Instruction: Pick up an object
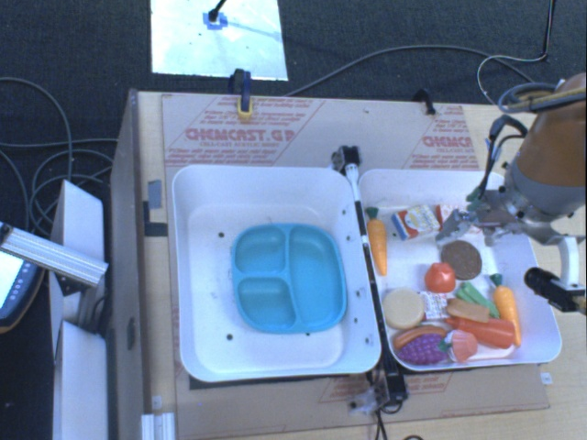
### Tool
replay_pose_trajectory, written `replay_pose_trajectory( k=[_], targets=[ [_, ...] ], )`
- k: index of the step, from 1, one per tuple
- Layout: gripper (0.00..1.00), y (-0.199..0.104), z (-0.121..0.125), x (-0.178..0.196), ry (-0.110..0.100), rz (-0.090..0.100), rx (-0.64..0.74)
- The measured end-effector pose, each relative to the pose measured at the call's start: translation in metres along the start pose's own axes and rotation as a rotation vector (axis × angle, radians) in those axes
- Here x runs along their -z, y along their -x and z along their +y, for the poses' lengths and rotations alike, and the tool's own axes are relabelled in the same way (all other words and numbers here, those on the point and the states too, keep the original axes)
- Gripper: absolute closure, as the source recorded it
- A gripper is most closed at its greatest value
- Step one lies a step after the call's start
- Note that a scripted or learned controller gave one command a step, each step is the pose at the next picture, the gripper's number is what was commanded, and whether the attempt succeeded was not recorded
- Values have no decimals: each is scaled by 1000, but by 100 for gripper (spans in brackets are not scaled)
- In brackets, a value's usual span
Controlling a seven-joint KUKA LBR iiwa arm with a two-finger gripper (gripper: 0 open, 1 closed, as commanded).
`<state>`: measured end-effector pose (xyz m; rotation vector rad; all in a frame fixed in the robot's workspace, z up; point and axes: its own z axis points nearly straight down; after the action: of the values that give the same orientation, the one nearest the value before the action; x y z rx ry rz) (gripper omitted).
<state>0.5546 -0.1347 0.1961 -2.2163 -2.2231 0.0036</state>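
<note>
Looking down on 2 white bins side by side on the surface (275, 122). Left bin (197, 200) holding a blue divided plate (288, 278) with 3 compartments, sitting roughly in the middle. Right bin (541, 333) packed with toy food: a carrot (377, 246) lying along the left wall, a small red-and-white packet (417, 220) near the back, a brown round patty (462, 259), a red tomato (439, 277) just beside it, a tan cookie-like disc (404, 308), purple grapes (423, 347) at the front, another carrot (506, 310) toward the right, plus a red sausage-looking piece (486, 331) (hard to name the rest of the pile, all jumbled together). Arm coming in from the right, end effector (470, 223) hovering over the back of the right bin, just above the patty and beside the packet. Can't tell whether the end effector is wide or narrow, and nothing visibly held.
</note>
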Motion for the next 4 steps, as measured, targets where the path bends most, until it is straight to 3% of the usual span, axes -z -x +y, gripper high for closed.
replay_pose_trajectory(
  k=[1, 2, 3, 4],
  targets=[
    [0, 24, 69, -69, 0, 1, 2],
    [0, 49, 114, -21, 4, -1, 3],
    [0, 17, 30, -109, 5, -1, -1],
    [0, -14, 111, -116, -13, 0, -4]
  ],
)
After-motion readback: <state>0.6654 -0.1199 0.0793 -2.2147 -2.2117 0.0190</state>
